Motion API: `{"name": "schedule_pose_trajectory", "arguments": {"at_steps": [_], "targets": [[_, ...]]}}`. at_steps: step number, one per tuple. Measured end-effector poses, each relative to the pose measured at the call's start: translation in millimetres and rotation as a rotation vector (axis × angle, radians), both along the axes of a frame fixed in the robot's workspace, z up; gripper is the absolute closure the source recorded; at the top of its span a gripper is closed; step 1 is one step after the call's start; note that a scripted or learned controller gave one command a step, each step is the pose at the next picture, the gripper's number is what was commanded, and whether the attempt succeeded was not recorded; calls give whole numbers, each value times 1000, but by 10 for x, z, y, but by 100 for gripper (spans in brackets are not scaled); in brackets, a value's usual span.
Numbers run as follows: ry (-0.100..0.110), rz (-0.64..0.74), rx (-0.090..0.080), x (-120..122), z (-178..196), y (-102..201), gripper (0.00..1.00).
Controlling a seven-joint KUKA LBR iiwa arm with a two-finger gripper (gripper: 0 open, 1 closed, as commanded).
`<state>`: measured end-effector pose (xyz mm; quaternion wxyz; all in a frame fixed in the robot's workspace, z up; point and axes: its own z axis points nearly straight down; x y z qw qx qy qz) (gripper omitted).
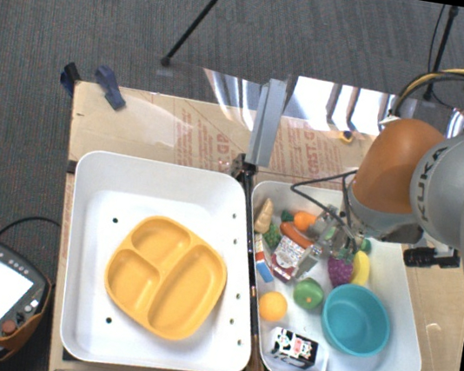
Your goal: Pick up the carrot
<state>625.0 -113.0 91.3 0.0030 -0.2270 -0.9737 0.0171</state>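
The carrot (297, 233) lies in the right bin (404, 341) near its back left part. It is orange, with a green top pointing left. My gripper (327, 238) hangs just to the right of the carrot, above a ketchup packet (288, 256) and purple grapes (339, 270). The gripper is open and nothing sits between its fingers. The grey arm with its orange band (398, 168) reaches in from the right and hides the bin's back right corner.
The right bin also holds a teal bowl (356, 320), a lime (308, 295), an orange (272, 306), a banana (361, 268), a milk carton (295, 348) and an orange-red fruit (305, 221). A yellow divided plate (166, 277) lies in the left bin (88, 200).
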Motion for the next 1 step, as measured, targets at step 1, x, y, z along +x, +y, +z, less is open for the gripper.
{"name": "schedule_pose_trajectory", "arguments": {"at_steps": [1], "targets": [[0,-67,0,-23,-1,-20,0]]}}
